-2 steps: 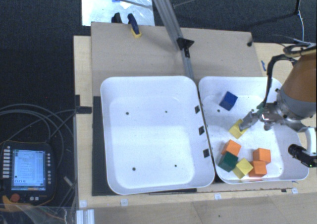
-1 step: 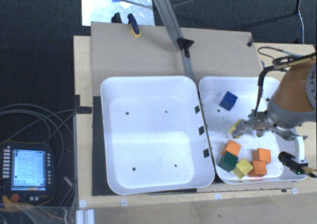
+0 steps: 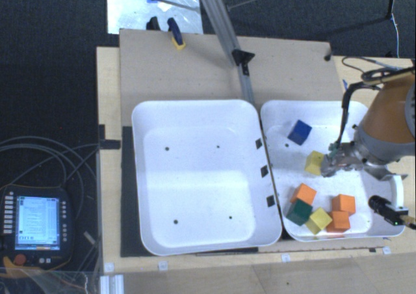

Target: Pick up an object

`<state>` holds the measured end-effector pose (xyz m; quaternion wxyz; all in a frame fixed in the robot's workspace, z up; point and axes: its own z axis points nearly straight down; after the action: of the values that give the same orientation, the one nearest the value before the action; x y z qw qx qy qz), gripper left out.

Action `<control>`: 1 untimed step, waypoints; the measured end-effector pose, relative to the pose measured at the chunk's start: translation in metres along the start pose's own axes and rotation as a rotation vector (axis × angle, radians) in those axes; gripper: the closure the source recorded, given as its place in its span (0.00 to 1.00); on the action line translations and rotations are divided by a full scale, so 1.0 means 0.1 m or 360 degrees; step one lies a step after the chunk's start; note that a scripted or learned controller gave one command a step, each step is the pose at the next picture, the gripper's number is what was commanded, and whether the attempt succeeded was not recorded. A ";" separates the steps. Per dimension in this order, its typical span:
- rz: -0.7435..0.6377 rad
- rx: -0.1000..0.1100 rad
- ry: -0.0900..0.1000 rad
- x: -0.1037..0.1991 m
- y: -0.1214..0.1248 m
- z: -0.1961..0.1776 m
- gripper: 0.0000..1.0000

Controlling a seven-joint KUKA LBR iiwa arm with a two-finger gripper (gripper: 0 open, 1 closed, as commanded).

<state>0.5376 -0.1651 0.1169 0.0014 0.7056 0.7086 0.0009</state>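
Arm (image 3: 390,123) reaches in over the right bin (image 3: 276,114), wrist low inside it. Gripper (image 3: 333,164) sits right beside a yellow block (image 3: 314,162) near the middle of that bin. Tip and block look touching or nearly so, but whether the claw is released, clenched or grasping that block I cannot tell: the wrist body covers the tip from this angle.

Contents of the right bin, 6 blocks:
- blue block (image 3: 299,132) toward the far edge, well apart from the rest
- yellow block by the gripper, mid-bin
- orange block (image 3: 303,193) and green block (image 3: 299,211) touching, near the bin's left wall toward the near edge
- second yellow block (image 3: 320,220) just beside the green one, at the near edge
- 2 more orange blocks (image 3: 340,213) stacked or abutting near the near edge (can't separate them cleanly)

Left bin (image 3: 140,175) holds no blocks that I can see.

Step in hand, my read: approach/descent on the mid-bin yellow block, grasp not confirmed. It's the obvious target; it stands apart from the cluster by the near edge, so there is room on both sides for the gripper.

Next move needs: the block centred in the gripper rather than off to its left side, a close, then a straight lift. If the tip is offset as it looks, closing will likely just nudge the block toward the left wall. Check for the block leaving the bin floor before calling it a pick.
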 end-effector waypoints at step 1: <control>0.0001 -0.0006 -0.0003 -0.08 0.09 -0.52 1.00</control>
<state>0.5466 -0.1729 0.1687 0.0034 0.7058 0.7084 0.0016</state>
